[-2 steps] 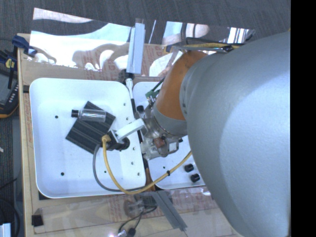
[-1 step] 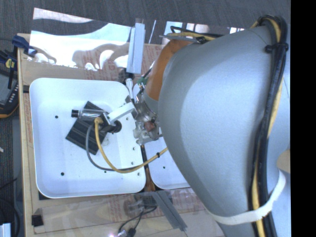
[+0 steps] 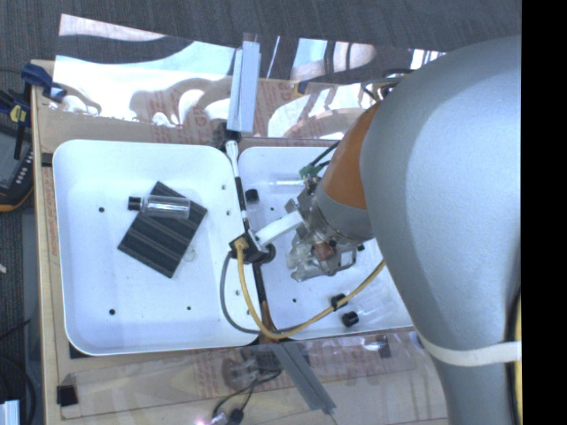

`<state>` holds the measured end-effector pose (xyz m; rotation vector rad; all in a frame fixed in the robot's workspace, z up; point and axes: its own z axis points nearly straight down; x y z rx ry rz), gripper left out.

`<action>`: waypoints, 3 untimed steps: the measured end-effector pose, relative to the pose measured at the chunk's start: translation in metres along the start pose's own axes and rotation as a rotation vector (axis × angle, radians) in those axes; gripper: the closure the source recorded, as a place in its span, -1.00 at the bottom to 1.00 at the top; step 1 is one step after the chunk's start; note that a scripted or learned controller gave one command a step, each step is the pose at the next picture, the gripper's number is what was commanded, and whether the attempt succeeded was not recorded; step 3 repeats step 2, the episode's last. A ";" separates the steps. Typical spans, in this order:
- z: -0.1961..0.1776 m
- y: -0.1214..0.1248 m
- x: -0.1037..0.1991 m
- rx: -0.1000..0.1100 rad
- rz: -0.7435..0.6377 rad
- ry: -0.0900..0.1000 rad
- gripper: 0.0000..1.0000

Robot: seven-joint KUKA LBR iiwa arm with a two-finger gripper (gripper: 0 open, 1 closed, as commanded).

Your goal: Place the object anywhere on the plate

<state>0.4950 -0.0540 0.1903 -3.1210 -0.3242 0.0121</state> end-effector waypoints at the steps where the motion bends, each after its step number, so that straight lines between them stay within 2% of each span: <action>1: -0.001 -0.085 0.043 -0.003 -0.005 0.004 1.00; 2: 0.000 0.000 -0.011 0.000 -0.001 0.000 1.00; 3: 0.000 0.000 -0.011 0.000 -0.001 0.000 1.00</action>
